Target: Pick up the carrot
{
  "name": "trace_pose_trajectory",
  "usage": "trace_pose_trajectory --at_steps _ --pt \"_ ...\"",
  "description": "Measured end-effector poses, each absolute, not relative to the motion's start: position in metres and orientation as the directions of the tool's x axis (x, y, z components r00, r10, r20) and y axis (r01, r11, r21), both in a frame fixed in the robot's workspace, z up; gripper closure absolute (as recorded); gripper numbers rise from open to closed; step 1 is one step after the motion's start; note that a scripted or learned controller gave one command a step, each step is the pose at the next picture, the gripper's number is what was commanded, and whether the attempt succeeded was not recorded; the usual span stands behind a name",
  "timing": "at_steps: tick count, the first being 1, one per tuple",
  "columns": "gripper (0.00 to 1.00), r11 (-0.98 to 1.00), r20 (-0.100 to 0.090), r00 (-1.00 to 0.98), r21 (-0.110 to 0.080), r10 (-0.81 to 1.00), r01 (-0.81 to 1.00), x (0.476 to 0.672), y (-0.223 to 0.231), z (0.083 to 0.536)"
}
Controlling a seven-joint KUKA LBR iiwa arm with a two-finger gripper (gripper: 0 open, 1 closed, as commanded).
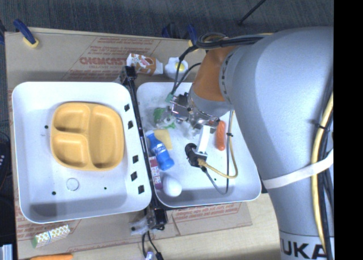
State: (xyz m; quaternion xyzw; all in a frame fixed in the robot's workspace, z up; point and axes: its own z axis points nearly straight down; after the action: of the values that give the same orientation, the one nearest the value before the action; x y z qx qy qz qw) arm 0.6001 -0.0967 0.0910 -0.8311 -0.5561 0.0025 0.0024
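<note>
You'll find the carrot (220, 136) near the right bin's (244, 188) right edge, beside the gripper (190, 118) (its state I cannot tell); the arm's cable could snag it.

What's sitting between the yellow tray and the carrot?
From above: the bins' walls, then a blue bottle and a yellow piece before the carrot.

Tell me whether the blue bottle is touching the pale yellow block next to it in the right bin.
Touching. In the camera view the blue bottle lies with its upper end against the pale yellow block; no white bin floor shows between them.
</note>
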Motion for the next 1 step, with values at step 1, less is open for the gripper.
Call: trace_pose_trajectory --at_steps 1 --pt "0.0 -0.575 -0.002 0.575 -0.008 0.818 0.818 0.5613 -0.0937 0.0909"
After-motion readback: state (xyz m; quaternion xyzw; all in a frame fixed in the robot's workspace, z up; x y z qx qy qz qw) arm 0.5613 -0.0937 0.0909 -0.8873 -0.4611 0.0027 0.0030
